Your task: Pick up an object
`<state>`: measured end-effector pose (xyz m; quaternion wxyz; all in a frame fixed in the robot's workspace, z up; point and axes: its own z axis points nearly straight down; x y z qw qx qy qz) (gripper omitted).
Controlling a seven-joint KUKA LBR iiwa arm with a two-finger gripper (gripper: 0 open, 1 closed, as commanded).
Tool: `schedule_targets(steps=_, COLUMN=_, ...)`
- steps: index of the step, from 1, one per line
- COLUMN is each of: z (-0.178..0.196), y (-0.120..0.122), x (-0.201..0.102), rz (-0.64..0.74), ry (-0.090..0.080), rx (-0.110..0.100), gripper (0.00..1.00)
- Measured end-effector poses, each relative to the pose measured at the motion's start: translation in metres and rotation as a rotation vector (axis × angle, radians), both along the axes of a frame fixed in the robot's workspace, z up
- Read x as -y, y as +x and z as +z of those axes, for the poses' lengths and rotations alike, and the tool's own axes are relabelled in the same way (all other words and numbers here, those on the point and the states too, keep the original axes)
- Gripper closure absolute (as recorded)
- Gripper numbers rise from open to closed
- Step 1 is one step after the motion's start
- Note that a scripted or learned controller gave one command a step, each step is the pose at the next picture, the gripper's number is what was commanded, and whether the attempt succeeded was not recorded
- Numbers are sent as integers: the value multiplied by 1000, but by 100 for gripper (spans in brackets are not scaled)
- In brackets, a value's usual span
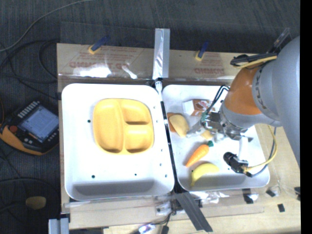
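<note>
Tapered orange carrot (pixel 197 154) (smooth, plasticky) beside a curved yellow banana (pixel 204 171).

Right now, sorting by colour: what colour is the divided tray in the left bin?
Yellow: the divided tray, camera view.

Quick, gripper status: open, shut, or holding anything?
Gripper: cannot be told from this view; it sits low in the right bin just above the carrot, with nothing visibly held.

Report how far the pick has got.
Done: the gripper is down inside the right bin, among the food items. In hand: nothing visibly lifted; carrot, banana and potato lie on the bin floor. Left: grasp one and raise it.
</note>
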<state>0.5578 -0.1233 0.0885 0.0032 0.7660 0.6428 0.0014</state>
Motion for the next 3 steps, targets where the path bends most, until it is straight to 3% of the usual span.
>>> schedule_targets(steps=1, z=1, y=-65, x=-11, rz=266, ry=-3, rx=6, gripper=0)
schedule_targets(steps=2, z=10, y=-64, x=-12, rz=265, ry=0, rx=6, gripper=100)
schedule_targets(steps=3, z=94, y=-36, x=-71, rz=147, ry=2, rx=-10, gripper=100)
